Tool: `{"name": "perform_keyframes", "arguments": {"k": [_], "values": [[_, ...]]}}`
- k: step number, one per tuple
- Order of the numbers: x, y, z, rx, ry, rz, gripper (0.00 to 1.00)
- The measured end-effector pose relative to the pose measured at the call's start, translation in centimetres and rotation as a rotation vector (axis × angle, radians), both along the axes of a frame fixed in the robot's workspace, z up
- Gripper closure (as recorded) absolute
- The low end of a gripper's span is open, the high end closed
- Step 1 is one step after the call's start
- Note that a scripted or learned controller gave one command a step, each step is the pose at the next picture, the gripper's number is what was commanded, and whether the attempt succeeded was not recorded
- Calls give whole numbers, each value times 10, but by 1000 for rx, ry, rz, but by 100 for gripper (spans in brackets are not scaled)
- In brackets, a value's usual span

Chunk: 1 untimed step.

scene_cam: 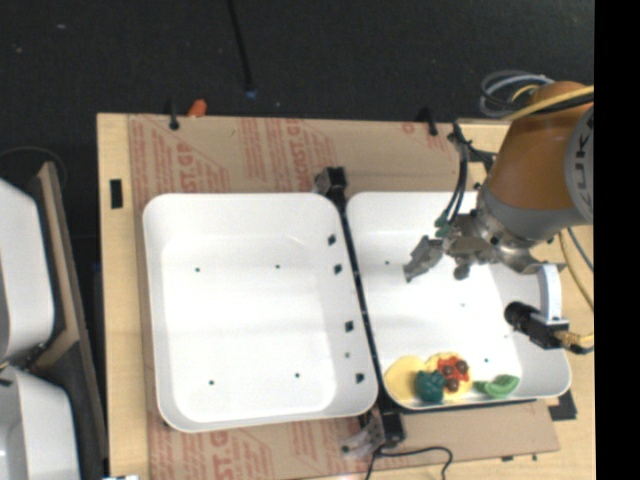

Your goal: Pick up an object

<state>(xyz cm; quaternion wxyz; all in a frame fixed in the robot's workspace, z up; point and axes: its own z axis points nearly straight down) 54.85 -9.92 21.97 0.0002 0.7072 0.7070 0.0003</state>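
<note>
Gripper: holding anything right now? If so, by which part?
Nothing held. The gripper hangs open over the right bin; the toys lie at its near edge, apart from it.

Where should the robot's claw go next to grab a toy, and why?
Probably toward the near corner of the right bin. The claw hangs above bare white floor, while the toys, a yellow piece, a teal one and a green one, huddle there.
</note>
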Motion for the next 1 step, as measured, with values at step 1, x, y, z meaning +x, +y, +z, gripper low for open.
{"name": "perform_keyframes", "arguments": {"k": [1], "values": [[-58,-11,23,-1,-2,-2,0]]}}
